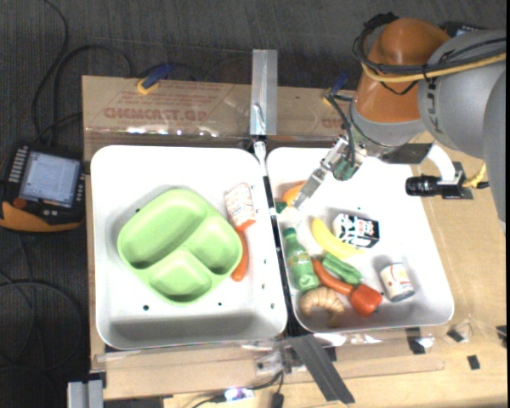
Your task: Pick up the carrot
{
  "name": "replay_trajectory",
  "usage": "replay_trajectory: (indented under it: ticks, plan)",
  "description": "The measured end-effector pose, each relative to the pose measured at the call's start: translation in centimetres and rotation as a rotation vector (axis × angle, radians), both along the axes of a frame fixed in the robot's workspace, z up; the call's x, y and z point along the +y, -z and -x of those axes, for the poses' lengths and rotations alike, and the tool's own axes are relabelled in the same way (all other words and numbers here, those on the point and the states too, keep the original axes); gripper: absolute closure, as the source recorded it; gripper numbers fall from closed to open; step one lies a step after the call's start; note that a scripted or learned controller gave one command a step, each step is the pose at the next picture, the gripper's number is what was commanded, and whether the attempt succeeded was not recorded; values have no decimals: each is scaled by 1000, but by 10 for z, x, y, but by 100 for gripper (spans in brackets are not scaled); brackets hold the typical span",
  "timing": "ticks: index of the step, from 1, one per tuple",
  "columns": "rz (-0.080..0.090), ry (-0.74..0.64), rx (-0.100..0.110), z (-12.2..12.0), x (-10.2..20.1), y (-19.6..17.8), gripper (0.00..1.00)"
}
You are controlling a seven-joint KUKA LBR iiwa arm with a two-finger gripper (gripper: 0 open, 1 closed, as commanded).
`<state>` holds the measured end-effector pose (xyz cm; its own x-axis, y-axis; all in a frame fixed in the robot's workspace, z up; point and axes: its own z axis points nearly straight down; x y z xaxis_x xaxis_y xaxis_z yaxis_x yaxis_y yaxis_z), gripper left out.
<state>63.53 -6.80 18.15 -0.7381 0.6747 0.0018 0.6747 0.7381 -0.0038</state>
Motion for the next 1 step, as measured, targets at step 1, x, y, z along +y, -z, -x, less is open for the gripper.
replay_trajectory:
  ticks: [1]
  plan:
    - [-1, -74, -1, -17, -28, 89, 0]
